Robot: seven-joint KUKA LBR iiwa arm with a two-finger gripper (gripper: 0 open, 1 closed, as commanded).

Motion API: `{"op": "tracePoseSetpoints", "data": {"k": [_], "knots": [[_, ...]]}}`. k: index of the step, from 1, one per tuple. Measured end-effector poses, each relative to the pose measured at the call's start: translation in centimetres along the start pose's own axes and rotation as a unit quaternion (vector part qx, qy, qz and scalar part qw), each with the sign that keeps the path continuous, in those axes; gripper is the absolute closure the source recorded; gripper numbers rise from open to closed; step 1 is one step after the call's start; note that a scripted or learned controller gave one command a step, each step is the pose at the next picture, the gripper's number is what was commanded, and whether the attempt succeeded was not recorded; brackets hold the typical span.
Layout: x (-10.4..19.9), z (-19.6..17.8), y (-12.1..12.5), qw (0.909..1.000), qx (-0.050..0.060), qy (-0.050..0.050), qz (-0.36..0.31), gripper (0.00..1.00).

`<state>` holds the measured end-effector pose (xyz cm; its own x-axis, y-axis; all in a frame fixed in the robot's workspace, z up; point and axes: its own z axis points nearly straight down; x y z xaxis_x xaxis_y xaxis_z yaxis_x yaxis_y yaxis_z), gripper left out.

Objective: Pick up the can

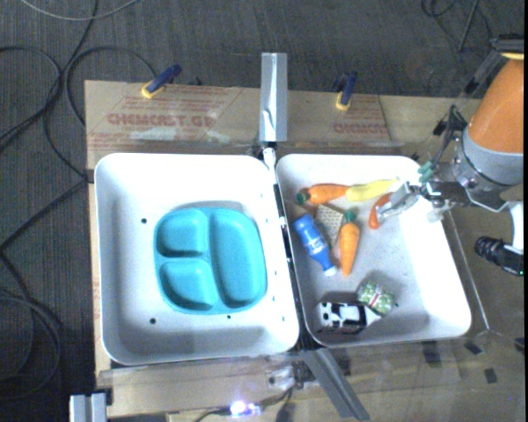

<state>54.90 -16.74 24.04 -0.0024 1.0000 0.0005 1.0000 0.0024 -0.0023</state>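
Observation:
A small green can (377,299) lies on its side near the front of the right bin (440,271). My gripper (403,199) hangs low over the back right part of that bin, far behind the can. Its tip sits beside a small orange-red piece (375,217) and the end of a yellow toy (372,189). I see nothing of the can near the gripper.
The right bin also holds two carrots (348,244) (327,193), a blue bottle (313,243) and a black-and-white object (340,316) at the front wall. A blue divided tray (211,258) lies in the left bin (123,236). The arm's wrist (493,148) overhangs the right rim.

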Motion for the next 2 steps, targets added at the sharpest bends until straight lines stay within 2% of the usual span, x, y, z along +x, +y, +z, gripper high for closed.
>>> {"op": "tracePoseSetpoints", "data": {"k": [1,2], "knots": [[-0.4,13.7,-5.5,0.9842,-0.006,0.0,-0.177,0.0],[-4.8,3.3,1.6,0.9632,-0.002,-0.001,-0.269,0.0]]}}
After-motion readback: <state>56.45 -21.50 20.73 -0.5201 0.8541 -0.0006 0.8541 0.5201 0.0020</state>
